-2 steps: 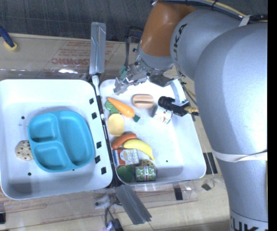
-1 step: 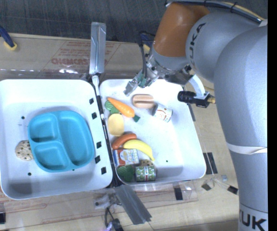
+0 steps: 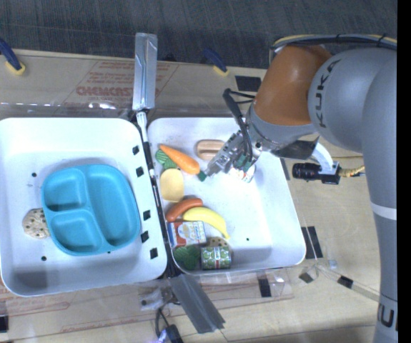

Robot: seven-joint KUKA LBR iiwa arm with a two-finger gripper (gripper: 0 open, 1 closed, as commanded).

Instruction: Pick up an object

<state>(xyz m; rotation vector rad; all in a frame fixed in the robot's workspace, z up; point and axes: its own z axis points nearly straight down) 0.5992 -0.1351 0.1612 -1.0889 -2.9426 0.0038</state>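
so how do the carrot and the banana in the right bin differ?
Colour: the carrot is orange with a green end; the banana is plain yellow.
Shape: the carrot is straight and tapered; the banana curves.
Place: the carrot lies toward the far side of the right bin, close to the gripper; the banana lies nearer the front, beside a reddish sausage.
Both lie flat and slant the same way in the camera view.

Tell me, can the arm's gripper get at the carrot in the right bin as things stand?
Probably yes. The gripper hangs over the right bin, just right of the carrot, and nothing lies on top of the carrot. The lemon and a green piece at its left end crowd it somewhat.
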